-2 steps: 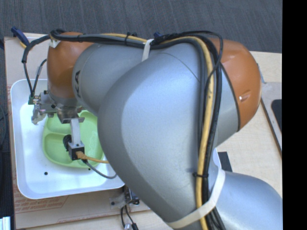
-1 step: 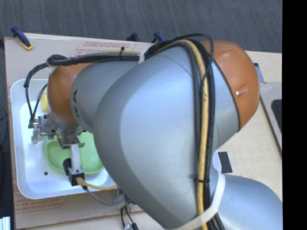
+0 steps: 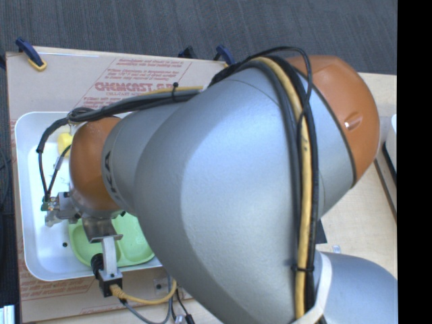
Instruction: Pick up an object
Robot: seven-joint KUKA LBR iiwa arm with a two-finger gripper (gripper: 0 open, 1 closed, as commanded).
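The pincer (image 3: 67, 211) sits low over the left bin (image 3: 30, 181), tucked under the orange band (image 3: 88, 167) at the wrist, and its tips are buried beneath the wrist hardware; whether it is spread or pressed together, I cannot tell; nothing can be seen pinched in it. The arm (image 3: 229, 201) sweeps in from the right, a huge grey bulk across the middle of the view, with a second orange cap (image 3: 344, 120) at upper right; black and yellow cables (image 3: 300, 154) run down its flank, and a thin black cable loops off the wrist over the bin's left side. In the bin, a light green object (image 3: 135, 245) lies near the front wall, partly under the wrist, just beside the pincer; a small yellow object (image 3: 64, 142) peeks out at the back, by the band's upper left edge. A grey bracket (image 3: 108, 255) hangs from the wrist over the green object. The bin rests on a brown board (image 3: 142, 73) with red print, with blue clamps (image 3: 30, 52) at its far edge.
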